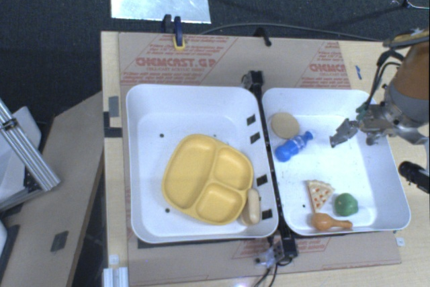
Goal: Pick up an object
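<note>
My gripper hangs over the right bin, near its upper right part, with its fingers spread open and nothing between them. To its left lie a blue bottle and a round beige bun, both apart from the fingers. Toward the bin's front sit a wedge-shaped pizza slice, a green ball and an orange drumstick. The grey arm with its orange band enters from the right edge.
The left bin holds a yellow divided plate with a small beige bread roll at its right rim. A black divider with clips runs between the bins. Bare white floor lies beneath the gripper.
</note>
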`<action>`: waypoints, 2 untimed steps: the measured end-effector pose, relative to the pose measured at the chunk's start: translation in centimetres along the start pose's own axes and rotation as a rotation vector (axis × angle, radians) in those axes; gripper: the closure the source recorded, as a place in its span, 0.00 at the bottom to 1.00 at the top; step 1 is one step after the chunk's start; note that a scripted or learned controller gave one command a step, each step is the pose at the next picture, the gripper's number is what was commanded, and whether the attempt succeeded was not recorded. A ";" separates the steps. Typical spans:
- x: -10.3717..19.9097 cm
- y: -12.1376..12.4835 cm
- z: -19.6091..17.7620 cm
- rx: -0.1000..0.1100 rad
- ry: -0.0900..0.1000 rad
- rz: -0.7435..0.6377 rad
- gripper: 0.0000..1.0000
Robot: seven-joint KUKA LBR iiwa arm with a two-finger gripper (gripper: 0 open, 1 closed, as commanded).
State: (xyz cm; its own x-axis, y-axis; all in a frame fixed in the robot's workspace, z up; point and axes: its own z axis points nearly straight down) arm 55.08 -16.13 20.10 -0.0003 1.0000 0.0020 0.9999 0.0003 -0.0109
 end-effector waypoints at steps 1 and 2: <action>0.0 0.3 -0.7 -0.012 -0.002 -0.003 0.00; 0.8 0.1 3.8 -0.009 -0.001 -0.002 0.00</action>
State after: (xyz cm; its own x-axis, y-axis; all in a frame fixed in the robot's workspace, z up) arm 55.15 -15.32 16.28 -0.0023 1.0000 0.0011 1.0000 0.0023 -0.0022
